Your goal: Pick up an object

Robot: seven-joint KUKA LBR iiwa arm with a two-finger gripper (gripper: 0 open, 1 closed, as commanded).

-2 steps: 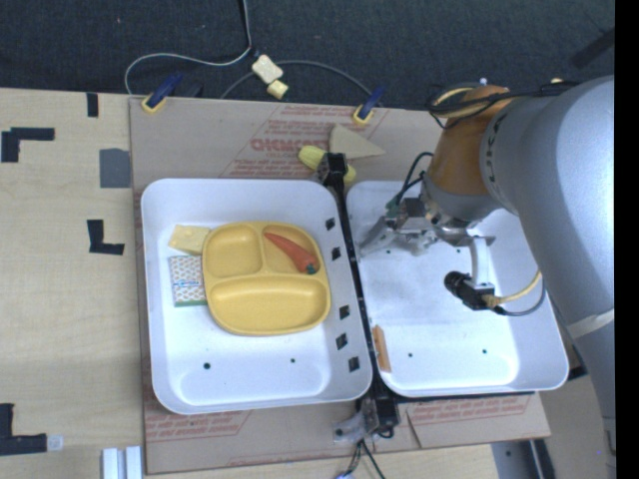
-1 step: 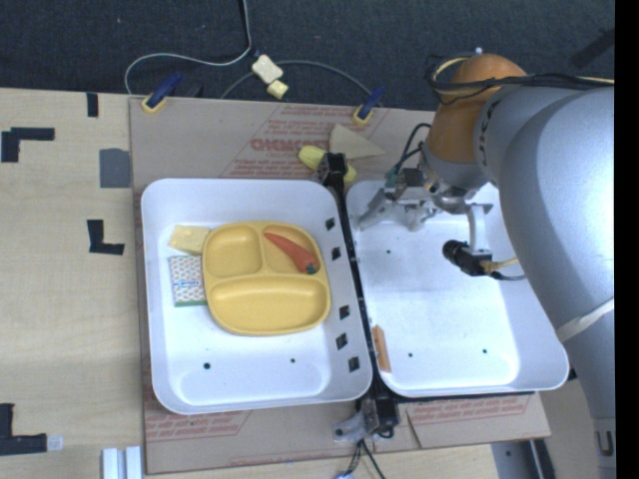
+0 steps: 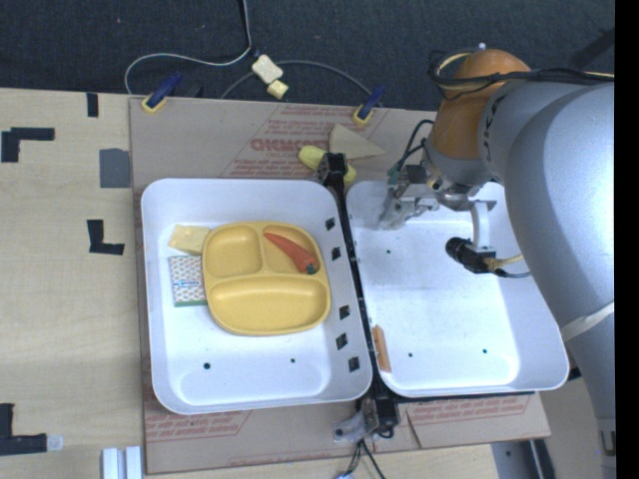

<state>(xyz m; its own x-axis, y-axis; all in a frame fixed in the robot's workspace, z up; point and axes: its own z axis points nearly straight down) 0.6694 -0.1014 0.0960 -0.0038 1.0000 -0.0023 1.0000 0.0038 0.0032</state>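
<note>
My gripper (image 3: 397, 206) hangs low over the far left corner of the right bin (image 3: 449, 367), below the orange band (image 3: 469, 118) of the arm. Nothing shows in its grasp. A thin orange stick (image 3: 380, 348) lies along that bin's left wall near the front. In the left bin (image 3: 250, 382) sits a yellow divided plate (image 3: 265, 302) with a red pepper-like piece (image 3: 295, 250) in its far right compartment. To the left of the plate lie a patterned card (image 3: 186, 278) and a pale yellow wedge (image 3: 186, 238).
The grey arm (image 3: 559, 188) covers the right side of the view and overhangs the right bin's far right edge. A black divider (image 3: 344, 267) runs between the bins. A yellow object (image 3: 314, 155) lies behind them. Blue clamps (image 3: 160, 94) and cables sit at the bench's far edge.
</note>
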